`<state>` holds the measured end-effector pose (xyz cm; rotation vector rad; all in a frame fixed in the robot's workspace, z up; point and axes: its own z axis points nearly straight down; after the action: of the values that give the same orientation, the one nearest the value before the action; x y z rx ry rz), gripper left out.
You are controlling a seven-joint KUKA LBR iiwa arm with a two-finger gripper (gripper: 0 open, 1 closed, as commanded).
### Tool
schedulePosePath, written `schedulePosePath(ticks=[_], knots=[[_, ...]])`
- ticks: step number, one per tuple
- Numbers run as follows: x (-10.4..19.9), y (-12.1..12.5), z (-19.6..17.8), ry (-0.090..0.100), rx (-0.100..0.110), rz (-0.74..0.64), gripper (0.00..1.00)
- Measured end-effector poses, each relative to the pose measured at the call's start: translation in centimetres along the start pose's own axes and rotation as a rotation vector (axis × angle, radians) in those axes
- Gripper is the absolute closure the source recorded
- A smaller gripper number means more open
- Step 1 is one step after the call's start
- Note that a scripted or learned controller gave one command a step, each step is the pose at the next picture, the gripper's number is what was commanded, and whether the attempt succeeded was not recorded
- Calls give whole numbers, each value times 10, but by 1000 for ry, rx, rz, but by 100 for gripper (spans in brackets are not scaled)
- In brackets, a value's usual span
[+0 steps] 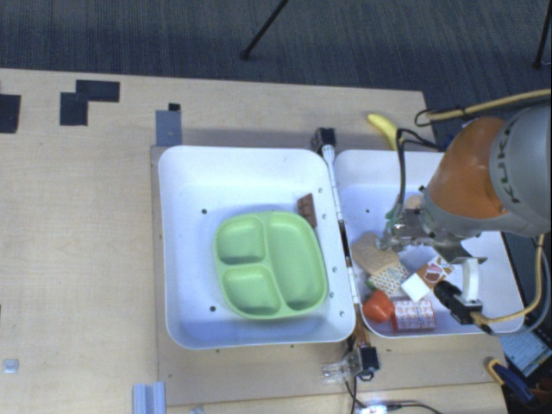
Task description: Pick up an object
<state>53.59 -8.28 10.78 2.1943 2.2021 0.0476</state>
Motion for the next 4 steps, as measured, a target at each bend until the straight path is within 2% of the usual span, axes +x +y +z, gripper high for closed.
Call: schedulePosePath(ticks=[1, 2, 3, 4], knots=[[-58, -47, -51, 0, 42, 3, 100], [-124, 17, -61, 0, 41, 2, 100], [-123, 17, -61, 1, 42, 2, 0], [-79, -16, 13, -1, 39, 2, 0]])
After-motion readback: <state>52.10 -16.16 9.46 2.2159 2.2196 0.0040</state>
